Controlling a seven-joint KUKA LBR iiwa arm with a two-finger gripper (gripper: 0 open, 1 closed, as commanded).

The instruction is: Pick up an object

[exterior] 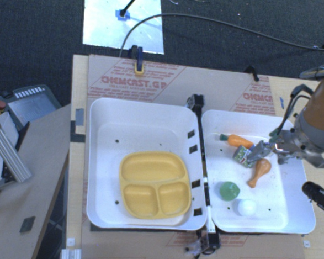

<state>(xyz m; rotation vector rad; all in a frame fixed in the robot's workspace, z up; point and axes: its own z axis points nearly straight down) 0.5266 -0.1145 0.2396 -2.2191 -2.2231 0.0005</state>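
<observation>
- two shallow white bins sit side by side on the counter point(74, 164), and i'll use the right bin point(297, 218) as the landmark for everything
- the left bin point(104, 122) touches the right bin's left wall and holds a yellow divided tray point(155, 184) with three compartments
- inside the right bin, near its back left corner, lies an orange toy carrot point(240, 141)
- just in front of the carrot, toward the middle of the right bin, is a small greenish crumpled packet point(242, 155)
- a tan toy drumstick point(260, 172) lies tilted about mid-bin, just right of that packet
- a green round thing point(229, 190) sits in the front half of the right bin, and a white ball point(247, 207) is just beside it, closer to the front wall
- the grey arm point(323, 118) with its orange band comes in over the right bin's right wall
- the hand point(263, 151) hangs low over the middle of the right bin, right at the packet and above the drumstick's thick end
- honestly can't tell if the hand is released or clenched, it's too blurry and small there, and whether it's actually touching the packet i can't say either
</observation>
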